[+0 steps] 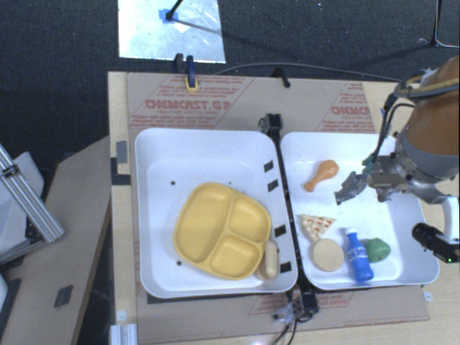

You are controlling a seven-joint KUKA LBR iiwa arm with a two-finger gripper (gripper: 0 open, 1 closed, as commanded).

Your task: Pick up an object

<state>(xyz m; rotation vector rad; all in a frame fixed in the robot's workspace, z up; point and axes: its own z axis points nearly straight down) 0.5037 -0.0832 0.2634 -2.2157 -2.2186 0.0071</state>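
My gripper (351, 188) hangs over the middle of the right bin (410, 214), reaching in from the right. Just to its left lies an orange chicken drumstick (321, 175), apart from the gripper. Below it, toward the bin's front, are a pizza slice (316, 225), a round tan cookie (327, 254), a blue bottle (357, 254) and a green object (377, 249). Nothing shows in the gripper's grasp.
The left bin (165, 171) holds a yellow divided tray (221, 228) with a beige roll-shaped item (270, 259) at the tray's right front corner. A black divider (284, 200) runs between the bins. The grey and orange arm (431, 135) covers the right bin's far right.
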